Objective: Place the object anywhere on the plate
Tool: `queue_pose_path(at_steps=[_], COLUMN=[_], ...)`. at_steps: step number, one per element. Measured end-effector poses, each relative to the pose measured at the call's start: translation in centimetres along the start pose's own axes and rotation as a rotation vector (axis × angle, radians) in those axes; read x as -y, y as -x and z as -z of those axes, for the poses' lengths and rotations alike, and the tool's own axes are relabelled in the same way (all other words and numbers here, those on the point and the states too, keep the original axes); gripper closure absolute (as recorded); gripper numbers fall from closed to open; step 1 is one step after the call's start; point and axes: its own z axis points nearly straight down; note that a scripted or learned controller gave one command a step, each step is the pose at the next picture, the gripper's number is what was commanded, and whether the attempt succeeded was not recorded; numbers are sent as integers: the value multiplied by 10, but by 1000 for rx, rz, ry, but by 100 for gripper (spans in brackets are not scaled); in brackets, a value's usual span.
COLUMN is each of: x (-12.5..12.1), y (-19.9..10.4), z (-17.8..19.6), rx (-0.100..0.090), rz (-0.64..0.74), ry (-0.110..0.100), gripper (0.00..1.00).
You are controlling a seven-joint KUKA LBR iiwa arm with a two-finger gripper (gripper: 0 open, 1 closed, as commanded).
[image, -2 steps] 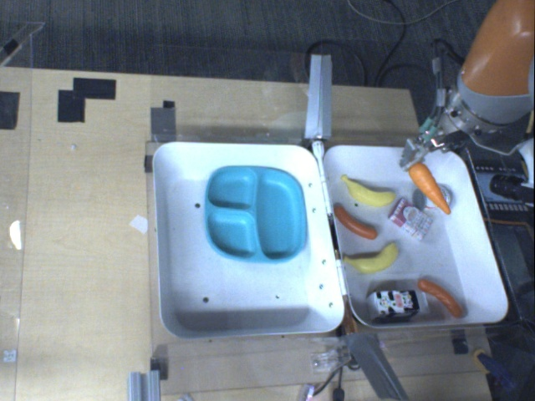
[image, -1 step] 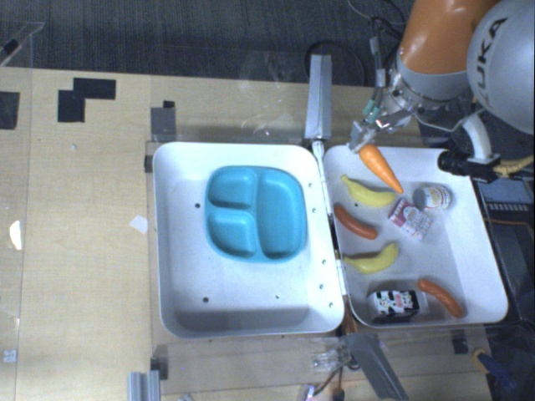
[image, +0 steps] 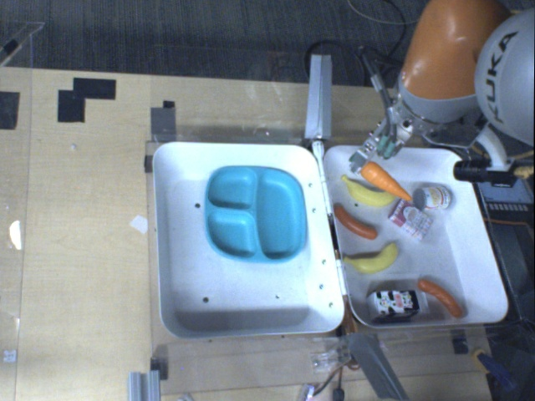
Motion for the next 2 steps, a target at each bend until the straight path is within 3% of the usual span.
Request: queue_pose_path(at_steps=[1,2], x=[-30,-30], y=[-78,-78], z=[-58,-58], rx=[-1,-1], rz=[177,177], ry=[1,1], gripper=[100,0])
